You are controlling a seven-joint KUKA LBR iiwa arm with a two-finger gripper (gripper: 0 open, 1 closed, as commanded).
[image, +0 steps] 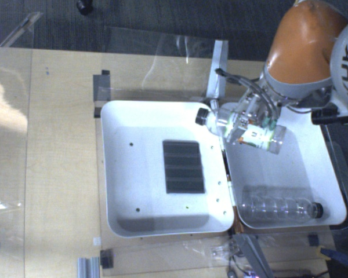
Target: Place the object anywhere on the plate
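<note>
Right of centre in the upper half of the frame, the gripper (249,123) hangs below the orange-banded wrist, over the ridge where the two white bins meet. A clear plastic bottle (240,129) with a dark cap and a white label lies across it; the cap end points left, over the rim of the left bin (122,155), and the base points right and slightly down over the right bin (290,167). The bottle seems to be carried clear of the bin floor, clamped between the fingers about the middle of its length, though glare on the plastic makes the exact contact hard to read.

The plate (184,166), a dark ribbed rectangle, rests in the middle of the left bin, to the lower left of the gripper. Its long side runs up and down the frame, so the bottle's long axis lies roughly across it. My judgement is that the coming move is a short carry down and to the left, then a lowering.

A second clear bottle (281,206) lies along the lower wall of the right bin, well apart from that path. Nothing stands between gripper and plate except the raised bin rims.
</note>
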